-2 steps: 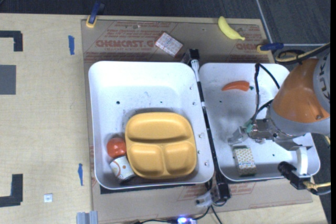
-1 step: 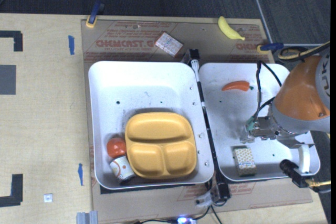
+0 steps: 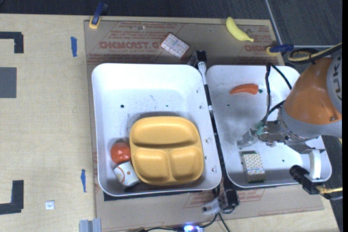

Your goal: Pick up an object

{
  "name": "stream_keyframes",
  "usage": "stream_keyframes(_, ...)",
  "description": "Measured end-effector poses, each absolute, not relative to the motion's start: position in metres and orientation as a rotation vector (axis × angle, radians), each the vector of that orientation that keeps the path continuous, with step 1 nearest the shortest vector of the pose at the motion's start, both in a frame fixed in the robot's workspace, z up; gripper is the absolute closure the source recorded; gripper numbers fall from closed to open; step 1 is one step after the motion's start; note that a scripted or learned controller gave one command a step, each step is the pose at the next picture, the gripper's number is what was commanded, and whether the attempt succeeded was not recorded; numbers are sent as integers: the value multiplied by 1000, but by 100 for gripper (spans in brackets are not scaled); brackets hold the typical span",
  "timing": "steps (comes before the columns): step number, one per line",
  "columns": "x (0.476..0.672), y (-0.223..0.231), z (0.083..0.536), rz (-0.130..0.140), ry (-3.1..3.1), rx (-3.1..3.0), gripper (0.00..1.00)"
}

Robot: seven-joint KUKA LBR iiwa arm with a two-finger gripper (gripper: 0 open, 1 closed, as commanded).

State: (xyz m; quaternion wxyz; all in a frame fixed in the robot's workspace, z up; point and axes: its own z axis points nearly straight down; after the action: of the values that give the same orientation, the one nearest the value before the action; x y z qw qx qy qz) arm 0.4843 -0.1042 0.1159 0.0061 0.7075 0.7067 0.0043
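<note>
1. Speckled tan sponge block (image 3: 253, 165) near the front edge of the right bin (image 3: 234, 117), long axis running front to back.
2. Just behind and to the right of it, the gripper (image 3: 255, 136), low over the bin floor; open or closed impossible to tell from this slant.
3. Short way forward and down from gripper to block, judged the likeliest pick.
4. Farther back, orange carrot (image 3: 244, 88) near the rear wall, lying crosswise.
</note>
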Motion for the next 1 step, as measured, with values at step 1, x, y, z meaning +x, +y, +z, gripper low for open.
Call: stream_keyframes(1, 480, -94, 86, 2, 2220, 2221, 0)
